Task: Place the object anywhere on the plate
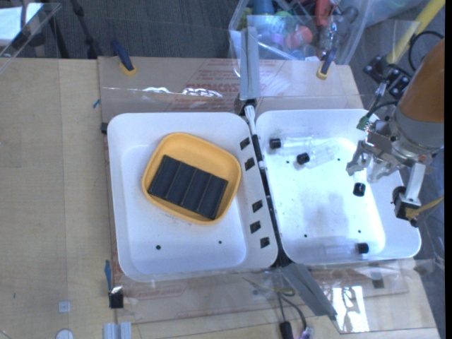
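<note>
Tool [374, 162] seen at right edge of frame over right bin [332, 249]; nothing gripped; finger state cannot be told. Dark ridged object [188, 186] already lies on yellow plate [212, 150], left bin [131, 253]. Placement judged done; retreat called for next.

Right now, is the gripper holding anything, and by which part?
Cannot be told: the gripper sits over the right bin, its fingertips unclear. The dark ridged object lies on the yellow plate in the left bin.
</note>
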Tool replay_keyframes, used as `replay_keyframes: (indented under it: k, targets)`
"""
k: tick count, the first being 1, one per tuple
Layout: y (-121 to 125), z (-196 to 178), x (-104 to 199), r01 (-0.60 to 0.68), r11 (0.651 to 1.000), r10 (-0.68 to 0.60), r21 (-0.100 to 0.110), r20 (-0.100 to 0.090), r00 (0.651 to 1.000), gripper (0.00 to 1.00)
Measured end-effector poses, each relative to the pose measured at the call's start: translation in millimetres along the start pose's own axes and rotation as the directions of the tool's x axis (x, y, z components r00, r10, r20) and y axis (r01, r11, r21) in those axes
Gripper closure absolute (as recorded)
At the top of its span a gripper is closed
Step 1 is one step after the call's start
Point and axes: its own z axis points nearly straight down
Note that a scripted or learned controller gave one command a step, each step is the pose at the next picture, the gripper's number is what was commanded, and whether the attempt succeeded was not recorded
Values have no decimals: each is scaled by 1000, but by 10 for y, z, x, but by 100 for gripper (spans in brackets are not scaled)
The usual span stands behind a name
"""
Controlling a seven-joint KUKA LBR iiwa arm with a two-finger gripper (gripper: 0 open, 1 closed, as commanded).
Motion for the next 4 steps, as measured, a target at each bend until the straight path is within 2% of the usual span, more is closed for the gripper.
replay_keyframes:
  k: [1,2,3,4]
  targets:
    - [451,1,588,100,995,-100,-2,0,995,100]
    - [621,100,922,316,949,-316,-4,0,949,100]
    - [250,101,1198,534,845,-534,-1,-2,845,100]
    - [186,99,1459,661,751,-661,-4,0,751,100]
